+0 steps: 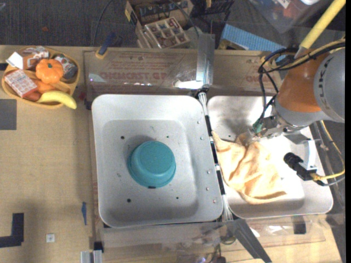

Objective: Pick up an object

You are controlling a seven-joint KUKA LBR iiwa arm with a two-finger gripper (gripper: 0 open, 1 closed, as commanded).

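A crumpled yellow-orange cloth [255, 171] lies in the right bin [233, 111], spreading from the bin's left wall to its middle. My gripper [261, 131] is low over the cloth's upper edge, right at a raised fold, with the orange-banded wrist above it. A teal bowl [152, 163] sits upside down in the middle of the left bin [109, 114], far from the gripper.
A basket of toy food [38, 78] with a banana [57, 97] stands on the bench at the far left. A black fitting and cables [299, 166] hang off the arm over the right bin's right side. Boxes and clutter lie behind the bins.
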